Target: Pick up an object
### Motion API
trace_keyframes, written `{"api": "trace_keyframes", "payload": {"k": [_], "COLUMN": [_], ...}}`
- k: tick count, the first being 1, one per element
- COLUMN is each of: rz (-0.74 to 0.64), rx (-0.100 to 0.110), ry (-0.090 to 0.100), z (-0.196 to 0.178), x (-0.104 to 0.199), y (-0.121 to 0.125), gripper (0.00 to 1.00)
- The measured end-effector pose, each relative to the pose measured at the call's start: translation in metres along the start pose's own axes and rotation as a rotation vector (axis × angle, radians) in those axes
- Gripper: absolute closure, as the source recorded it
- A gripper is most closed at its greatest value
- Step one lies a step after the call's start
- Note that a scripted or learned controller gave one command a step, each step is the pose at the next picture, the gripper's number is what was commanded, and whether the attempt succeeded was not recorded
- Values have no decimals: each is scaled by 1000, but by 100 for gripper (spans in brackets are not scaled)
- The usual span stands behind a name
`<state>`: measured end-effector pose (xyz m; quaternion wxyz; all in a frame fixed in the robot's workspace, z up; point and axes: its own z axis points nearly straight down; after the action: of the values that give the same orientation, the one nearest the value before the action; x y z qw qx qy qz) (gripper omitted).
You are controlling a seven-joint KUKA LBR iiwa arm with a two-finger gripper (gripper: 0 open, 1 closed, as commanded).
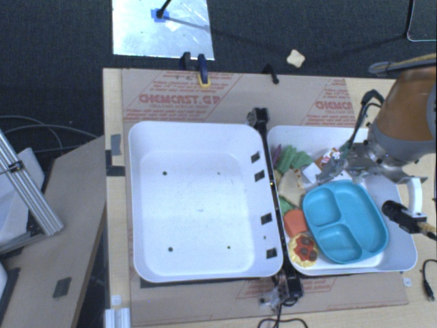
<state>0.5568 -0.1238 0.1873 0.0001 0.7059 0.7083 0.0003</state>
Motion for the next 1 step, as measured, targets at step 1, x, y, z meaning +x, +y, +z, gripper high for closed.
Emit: {"api": "trace_keyframes", "payload": {"k": [1], "rz": [-7], "rx": [5], "ry": [4], "z": [4], "x": [79], "y": [-73], "gripper": [0]}}
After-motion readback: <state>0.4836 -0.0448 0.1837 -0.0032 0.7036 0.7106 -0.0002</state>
